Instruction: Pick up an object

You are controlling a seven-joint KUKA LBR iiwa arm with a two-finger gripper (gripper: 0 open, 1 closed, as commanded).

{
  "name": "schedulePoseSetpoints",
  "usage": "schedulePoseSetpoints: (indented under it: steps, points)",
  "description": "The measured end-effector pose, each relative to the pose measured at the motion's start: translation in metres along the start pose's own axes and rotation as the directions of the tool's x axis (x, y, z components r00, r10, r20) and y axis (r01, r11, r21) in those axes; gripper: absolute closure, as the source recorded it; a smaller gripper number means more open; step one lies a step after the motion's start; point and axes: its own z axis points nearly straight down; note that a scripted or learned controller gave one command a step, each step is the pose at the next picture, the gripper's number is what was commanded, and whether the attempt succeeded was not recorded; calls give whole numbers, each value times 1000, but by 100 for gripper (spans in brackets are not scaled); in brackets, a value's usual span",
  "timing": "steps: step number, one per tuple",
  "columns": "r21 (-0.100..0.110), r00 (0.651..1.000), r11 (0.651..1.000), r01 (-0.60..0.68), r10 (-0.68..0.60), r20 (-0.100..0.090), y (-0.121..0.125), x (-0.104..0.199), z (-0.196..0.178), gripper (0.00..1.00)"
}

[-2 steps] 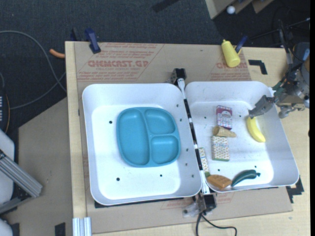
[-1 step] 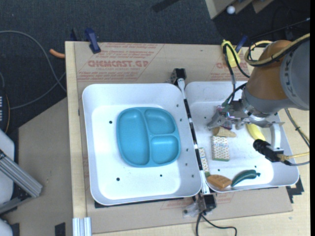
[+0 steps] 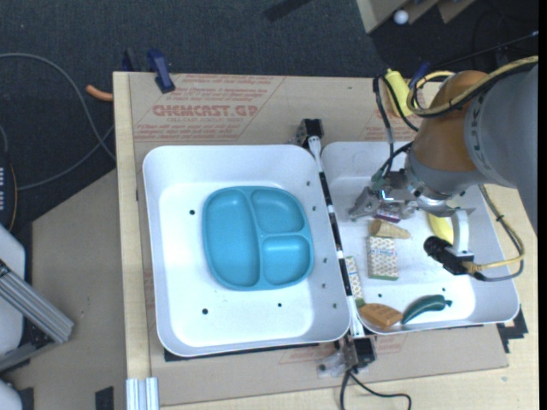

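We judge the step in hand to be the approach: nothing is lifted yet. The gripper [image 3: 376,203] sits low in the right bin [image 3: 504,301], toward its far-left part, with its metal fingers [image 3: 363,202] spread and nothing between them. Just beside it, toward the near edge, lie a small tan piece [image 3: 391,229] and, touching or almost touching that, a patterned packet [image 3: 383,257]. A yellow item [image 3: 442,227] shows partly under the wrist. At the bin's near edge we note a brown rounded piece [image 3: 381,316] and a green curved item [image 3: 425,307].

The left bin [image 3: 162,254] holds a blue divided plate [image 3: 256,236] at its middle, well apart from the tool.

The arm [image 3: 504,126] reaches in from the bench's right side, orange band [image 3: 444,139] above the wrist, wrist bent downward over the bin.

In our judgement, the next move calls for shifting toward the tan piece or packet, lowering to straddle it, then pressing the fingers together.
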Motion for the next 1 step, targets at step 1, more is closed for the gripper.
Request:
schedulePoseSetpoints:
  steps: [1]
  points:
    - [5,1000,1000,0,0,-3,-26,6,4,0]
